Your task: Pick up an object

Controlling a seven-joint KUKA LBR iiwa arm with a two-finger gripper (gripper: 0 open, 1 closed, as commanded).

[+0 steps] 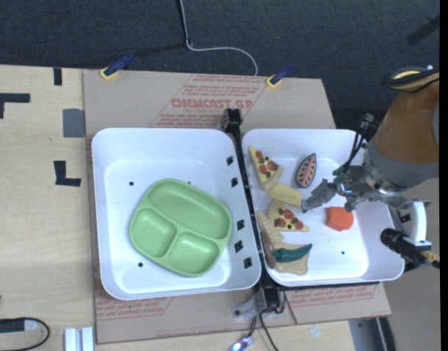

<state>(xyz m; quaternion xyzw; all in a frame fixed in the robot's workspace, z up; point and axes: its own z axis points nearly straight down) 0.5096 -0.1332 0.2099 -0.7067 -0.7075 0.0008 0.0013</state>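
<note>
Camera view from above takes the black divider (pixel 242 196) between the two bins as its marker. Left of the divider sits the left bin (pixel 110 167), and in it a light green plate (pixel 181 227) with three compartments lies flat, its near edge close to the divider but not touching it. Just right of the divider, in the right bin (pixel 362 265), the toy foods cluster: a pizza slice (pixel 265 166) toward the far end, a yellow piece (pixel 285 194) right of and below it, a second pizza slice (pixel 288 219) nearer still, and a tan piece with a teal strip on it (pixel 289 255) at the near end, close against the divider. Farther right of the divider, a watermelon slice (pixel 306 170) stands tilted near the far wall. Beyond it the gripper (pixel 327 197) hangs low over the bin, its fingers spread apart with nothing between them; one dark fingertip (pixel 316 198) points at the yellow piece without touching it. An orange block (pixel 339 219) lies just beside the gripper, on the side away from the divider. The grey arm (pixel 403 148) comes in from the right, over the bin's outer wall.
</note>
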